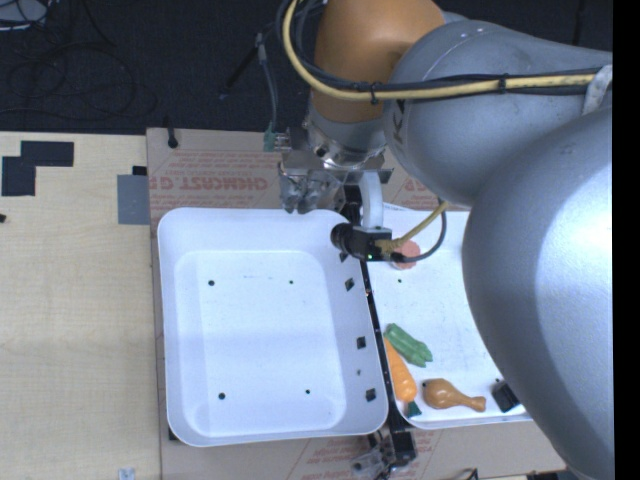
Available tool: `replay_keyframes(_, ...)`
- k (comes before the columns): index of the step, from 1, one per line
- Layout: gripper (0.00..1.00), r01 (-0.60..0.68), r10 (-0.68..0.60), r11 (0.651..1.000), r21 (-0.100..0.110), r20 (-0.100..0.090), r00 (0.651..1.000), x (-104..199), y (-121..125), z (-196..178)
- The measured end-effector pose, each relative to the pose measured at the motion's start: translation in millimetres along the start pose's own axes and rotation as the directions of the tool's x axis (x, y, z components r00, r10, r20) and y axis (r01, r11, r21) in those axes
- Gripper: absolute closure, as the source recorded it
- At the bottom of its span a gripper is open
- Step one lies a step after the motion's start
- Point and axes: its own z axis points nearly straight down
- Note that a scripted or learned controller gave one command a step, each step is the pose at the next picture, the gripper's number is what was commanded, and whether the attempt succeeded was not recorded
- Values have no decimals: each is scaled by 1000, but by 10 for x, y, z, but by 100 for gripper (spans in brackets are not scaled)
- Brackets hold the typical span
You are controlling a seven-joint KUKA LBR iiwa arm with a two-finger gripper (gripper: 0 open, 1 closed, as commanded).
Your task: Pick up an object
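My gripper (306, 196) hangs over the far edge of the left bin (175, 268), near the wall shared with the right bin (470, 353). The right bin holds a green pepper-like piece (409, 343), an orange carrot (401, 376), a tan drumstick-shaped piece (452, 398) and a small black block (506, 397) along its near side. A pink-red object (405, 255) lies toward the far side of the right bin, partly hidden by the wrist. Nothing is seen held in the gripper.
The large grey arm covers most of the right bin's right half. Cardboard (215, 173) lies under both bins, and a wooden bench top (70, 298) stretches to the left. Small black clips (361, 343) sit along the divider between the bins.
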Motion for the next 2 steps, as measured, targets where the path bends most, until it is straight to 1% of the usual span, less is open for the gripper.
replay_keyframes(1, 100, -7, 7, 1000, 26, 8, 1000, -386, -73, 1365)
replay_keyframes(2, 100, 1, -1, 1000, 14, 1, 1000, 331, -48, 1587)
